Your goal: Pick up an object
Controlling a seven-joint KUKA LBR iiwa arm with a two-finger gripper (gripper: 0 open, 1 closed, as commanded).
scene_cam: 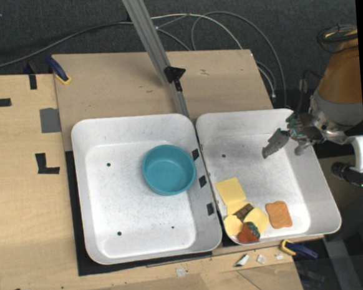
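Note:
My gripper (286, 147) hovers over the upper right part of the right bin (242, 125); its two grey fingers are spread open and nothing is between them. A blue bowl (168, 168) sits upright in the left bin (104, 197), near its right side. Toward the front of the right bin lie a pale yellow block (229, 189), an orange piece (278, 215), and a small pile of yellow, brown and red-green items (245, 225). All of these lie below and to the left of the gripper, apart from it.
A slanted grey pole (155, 46) rises behind the bins. Cables (221, 19) run across the dark floor at the back. Small clamps sit at the bench's back left (58, 69) and front right (296, 248).

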